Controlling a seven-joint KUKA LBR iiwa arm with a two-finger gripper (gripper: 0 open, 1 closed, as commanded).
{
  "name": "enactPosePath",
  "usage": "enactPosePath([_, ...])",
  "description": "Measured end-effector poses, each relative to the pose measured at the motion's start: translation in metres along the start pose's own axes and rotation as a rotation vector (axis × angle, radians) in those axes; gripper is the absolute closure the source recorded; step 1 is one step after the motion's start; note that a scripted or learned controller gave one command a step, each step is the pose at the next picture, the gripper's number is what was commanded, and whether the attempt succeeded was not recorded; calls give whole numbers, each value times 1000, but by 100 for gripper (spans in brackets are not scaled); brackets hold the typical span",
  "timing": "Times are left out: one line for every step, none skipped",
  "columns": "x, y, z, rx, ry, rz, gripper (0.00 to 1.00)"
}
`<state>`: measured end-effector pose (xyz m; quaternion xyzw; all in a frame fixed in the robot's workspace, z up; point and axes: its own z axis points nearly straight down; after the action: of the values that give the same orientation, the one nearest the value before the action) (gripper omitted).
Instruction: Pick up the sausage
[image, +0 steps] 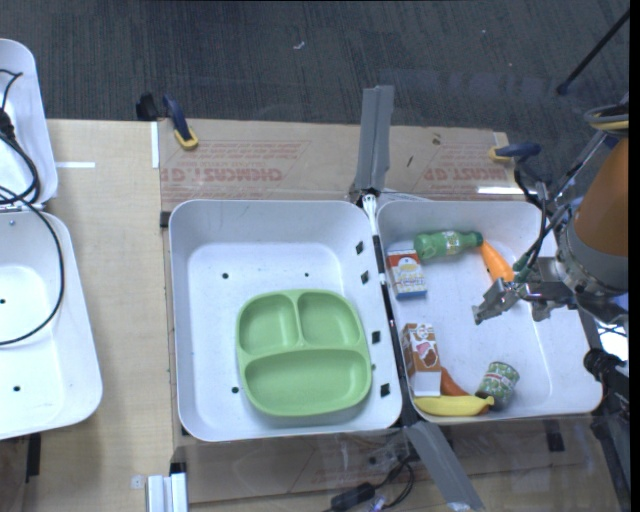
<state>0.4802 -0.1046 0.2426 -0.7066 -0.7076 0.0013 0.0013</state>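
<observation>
— Where is the sausage (456, 384) lying?

— It is lying at the near end of the right bin (572, 372), a reddish-brown piece peeking out between a brown-and-white carton (423, 350) and a banana (452, 405). It is touching the banana, and the carton seems to be covering part of it.

— And what is the gripper (493, 303) doing?

— It is hanging over the middle of the same bin, reaching in from the right and pointing towards the bin's left side. It is staying well apart from the sausage, which is sitting nearer the front edge. I cannot tell whether the jaws are apart or together; at this angle they are blurring into one dark wedge.

— What else is sitting in that bin?

— A green bottle (447, 243) is lying on its side at the far end, with a carrot (496, 261) just beside it and close to the gripper. A small red-and-white carton (406, 274) is resting against the left wall, and a green can (498, 383) is tilting just right of the banana.

— And the left bin (182, 300)?

— It is holding a green divided plate (303, 352). Both bins are sitting side by side on the wooden worktop (100, 190)
</observation>
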Motion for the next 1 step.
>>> enactPosePath([97,-2,53,0,-1,38,0])
